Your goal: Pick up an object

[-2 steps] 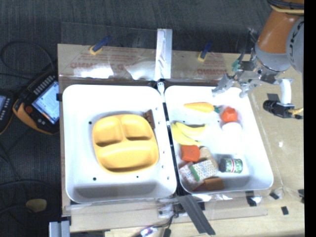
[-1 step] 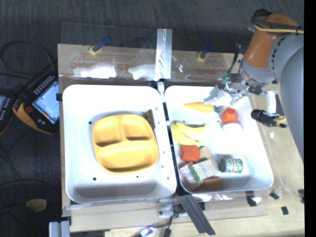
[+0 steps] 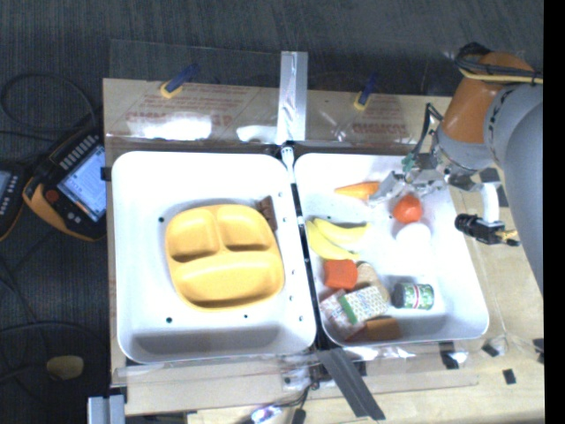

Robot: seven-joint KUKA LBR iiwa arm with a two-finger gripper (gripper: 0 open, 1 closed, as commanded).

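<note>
While the arm (image 3: 494,113) is reaching in from the right, its pincer (image 3: 399,184) is hovering low over the far side of the right bin (image 3: 459,272), just beside the carrot (image 3: 357,189) and the tomato (image 3: 407,208); whether it is apart or together, I cannot tell. Lying in that bin: a white egg (image 3: 412,233) touching the tomato, a banana (image 3: 334,235), an orange block (image 3: 341,274), a green-labelled can (image 3: 412,295), a checked packet (image 3: 362,305). Sitting in the left bin (image 3: 141,193): a yellow divided tray (image 3: 224,254). Resting left of the table (image 3: 132,104): a handheld controller (image 3: 75,184).
</note>
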